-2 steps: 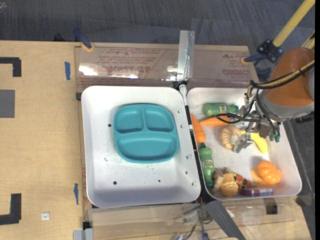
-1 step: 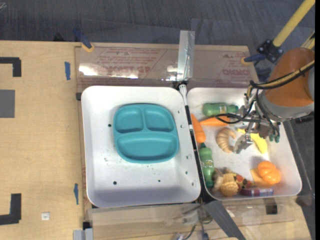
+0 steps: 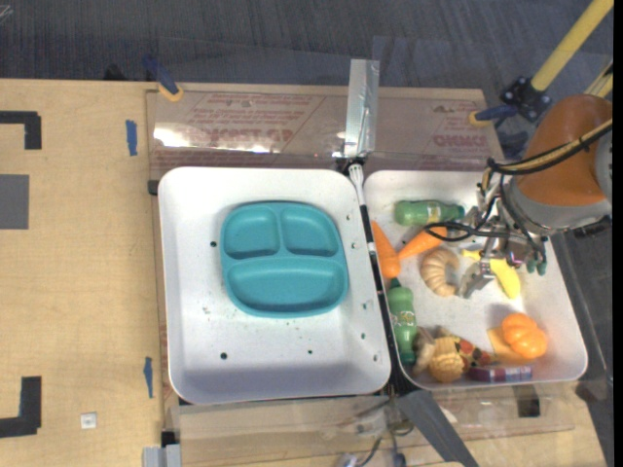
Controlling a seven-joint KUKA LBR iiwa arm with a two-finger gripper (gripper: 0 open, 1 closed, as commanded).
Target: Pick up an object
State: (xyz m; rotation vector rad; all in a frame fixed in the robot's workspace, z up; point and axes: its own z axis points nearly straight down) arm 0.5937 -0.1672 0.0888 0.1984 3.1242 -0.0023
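The right bin (image 3: pixel 572 350) holds several toy foods. My gripper (image 3: pixel 494 263) hangs low over its middle right, straight above a yellow banana-like piece (image 3: pixel 507 281) and partly covering it. Just left of the gripper lies a tan croissant (image 3: pixel 440 271). An orange carrot (image 3: pixel 416 245) lies beyond the croissant, and a green bottle (image 3: pixel 426 210) sits near the far wall. An orange pumpkin (image 3: pixel 519 337) rests near the front right corner. Whether the yellow piece is gripped is hidden by the wrist.
The left bin (image 3: pixel 195 348) carries a teal divided plate (image 3: pixel 282 258). Along the right bin's left wall lie an orange wedge (image 3: pixel 385 253) and a green item (image 3: pixel 402 315). A tan ridged piece (image 3: pixel 446 359) and small bits crowd the front edge. Cables hang off the wrist.
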